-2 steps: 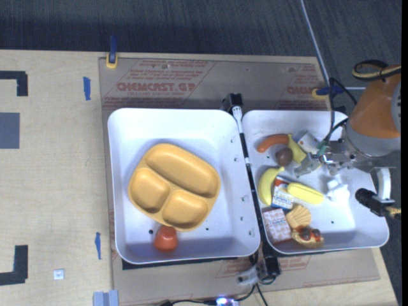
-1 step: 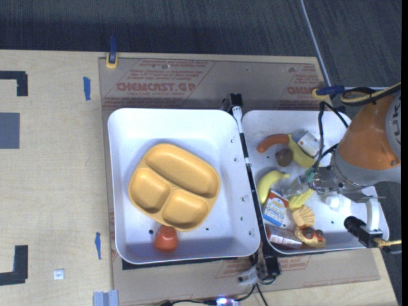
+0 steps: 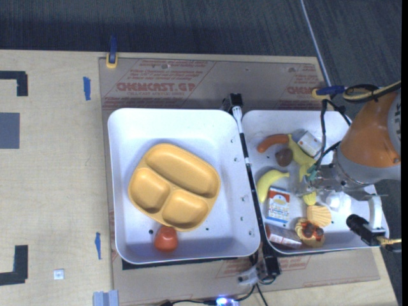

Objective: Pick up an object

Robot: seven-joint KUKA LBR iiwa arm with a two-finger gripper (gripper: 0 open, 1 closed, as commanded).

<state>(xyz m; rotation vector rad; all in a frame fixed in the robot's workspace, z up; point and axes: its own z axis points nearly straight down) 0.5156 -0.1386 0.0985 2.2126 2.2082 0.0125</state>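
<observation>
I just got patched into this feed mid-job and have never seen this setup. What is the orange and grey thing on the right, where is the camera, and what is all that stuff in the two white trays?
The single camera sits above the bench and looks down at a slant. The orange and grey shape is the robot arm, reaching in from the right. Its gripper hangs low over the right bin; I cannot tell whether it grips anything, because the wrist and clutter hide the tips.

The left bin holds a large yellow divided tray and a small red tomato-like toy at the tray's near edge.

The right bin is crowded with small toys: an orange sausage-like piece, a banana, a small blue and white carton, a yellow shell-shaped piece and several others too jumbled to name.

The job is to pick up one object.
</observation>
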